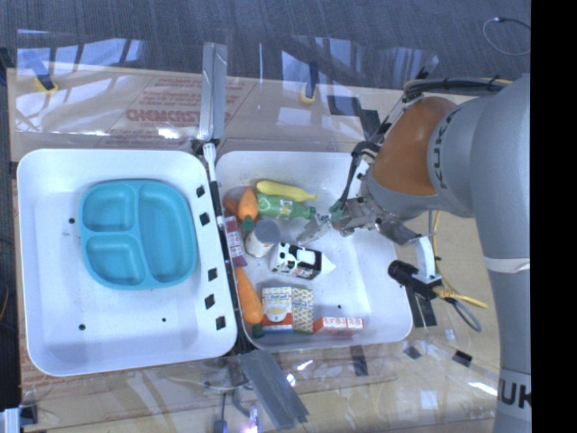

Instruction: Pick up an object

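Gripper (317, 226), finger state cannot be told, sits just right of green bottle (281, 208), which lies on its side directly below yellow banana (284, 190) in right bin (383, 305); bottle judged light, rigid, slippery, best pinched across mid-body.

The right bin (383, 327) is crowded along its left and near sides: banana (284, 190), green bottle (284, 209), carrot (250, 298), cartons (290, 308) and a black-and-white box (297, 260) lie close together. Bare floor stays open toward its right wall. The gripper (317, 227) hangs over the clutter, perhaps touching it. The left bin (41, 332) has free margins around the blue tray (138, 234).
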Robot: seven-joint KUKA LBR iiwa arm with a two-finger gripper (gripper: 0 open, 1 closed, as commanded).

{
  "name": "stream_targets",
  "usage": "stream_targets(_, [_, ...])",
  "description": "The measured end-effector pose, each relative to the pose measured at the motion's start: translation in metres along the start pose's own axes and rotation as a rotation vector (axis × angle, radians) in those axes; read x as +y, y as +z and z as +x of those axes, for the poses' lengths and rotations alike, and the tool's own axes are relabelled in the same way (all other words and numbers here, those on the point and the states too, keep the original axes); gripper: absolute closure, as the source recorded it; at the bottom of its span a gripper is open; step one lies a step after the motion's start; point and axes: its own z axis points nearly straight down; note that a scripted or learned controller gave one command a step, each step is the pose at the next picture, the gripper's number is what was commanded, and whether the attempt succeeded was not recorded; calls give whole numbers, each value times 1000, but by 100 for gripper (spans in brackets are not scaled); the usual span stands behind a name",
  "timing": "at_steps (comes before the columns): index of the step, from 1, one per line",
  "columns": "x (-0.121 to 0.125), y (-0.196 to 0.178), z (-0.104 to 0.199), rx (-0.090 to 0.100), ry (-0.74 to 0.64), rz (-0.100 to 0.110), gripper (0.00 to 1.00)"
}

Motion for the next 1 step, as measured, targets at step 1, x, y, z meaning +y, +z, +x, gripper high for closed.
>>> stream_targets(1, [77,16,62,3,344,12,0])
